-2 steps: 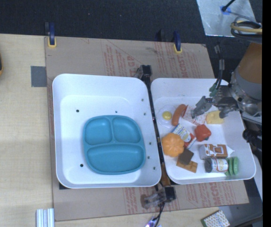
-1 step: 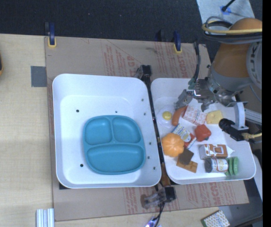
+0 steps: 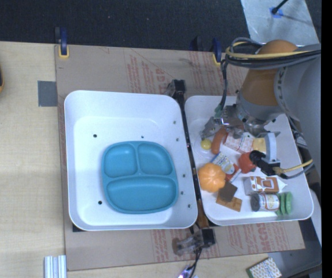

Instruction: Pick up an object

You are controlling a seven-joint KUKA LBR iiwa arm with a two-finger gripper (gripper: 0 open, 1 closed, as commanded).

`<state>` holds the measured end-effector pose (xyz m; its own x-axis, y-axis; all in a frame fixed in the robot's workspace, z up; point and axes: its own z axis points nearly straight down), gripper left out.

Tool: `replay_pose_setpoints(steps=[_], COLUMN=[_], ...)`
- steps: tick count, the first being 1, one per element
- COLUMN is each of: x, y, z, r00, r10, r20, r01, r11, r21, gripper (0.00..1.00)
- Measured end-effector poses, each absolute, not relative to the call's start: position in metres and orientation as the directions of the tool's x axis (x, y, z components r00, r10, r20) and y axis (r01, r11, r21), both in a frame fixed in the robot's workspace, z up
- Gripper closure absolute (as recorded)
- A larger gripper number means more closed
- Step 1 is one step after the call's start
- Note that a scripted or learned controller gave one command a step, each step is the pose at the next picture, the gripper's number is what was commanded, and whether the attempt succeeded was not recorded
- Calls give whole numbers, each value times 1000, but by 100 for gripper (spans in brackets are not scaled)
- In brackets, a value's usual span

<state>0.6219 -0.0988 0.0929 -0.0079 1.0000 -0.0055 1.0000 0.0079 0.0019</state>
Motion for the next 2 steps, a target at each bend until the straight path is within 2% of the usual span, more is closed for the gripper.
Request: replay_pose_setpoints(steps=[1, 2], x=[578, 624], y=[-94, -148], z=[97, 118], r00=[-6, -2], r10=[1000, 1000], r20=[-6, -4], r01=[1000, 1000], r11=[6, 2], r21=[12, 4], gripper=[0, 0])
